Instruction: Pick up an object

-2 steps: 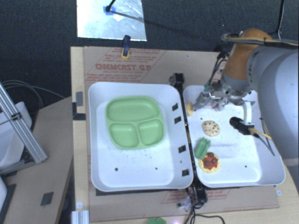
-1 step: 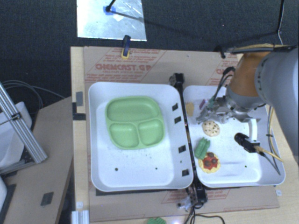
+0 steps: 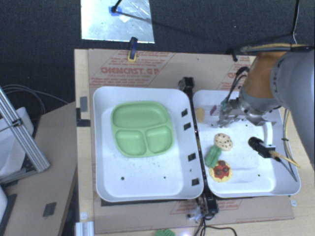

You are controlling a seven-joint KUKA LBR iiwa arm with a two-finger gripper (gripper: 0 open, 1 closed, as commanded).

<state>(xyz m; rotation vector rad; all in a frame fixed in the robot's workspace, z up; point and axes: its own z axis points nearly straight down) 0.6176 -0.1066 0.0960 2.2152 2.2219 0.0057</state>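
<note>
Dark carpet surrounds the bench [image 3: 147, 63], two shallow white bins side by side on it. Left bin [image 3: 106, 181] carries a green three-compartment plastic tray [image 3: 141, 128], out of the way. Right bin [image 3: 280, 181] has the pickables clustered centre-left: round speckled cookie [image 3: 223, 141], green pickle-shaped toy [image 3: 213, 156], red-and-yellow pizza piece [image 3: 220, 171]. Hand [image 3: 227, 116] hangs low above the cookie, nothing between its prongs; its spread, cannot tell.

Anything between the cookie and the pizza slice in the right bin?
Yes: in the camera view, a green pickle-shaped toy lies between the cookie and pizza slice, slightly left.
</note>
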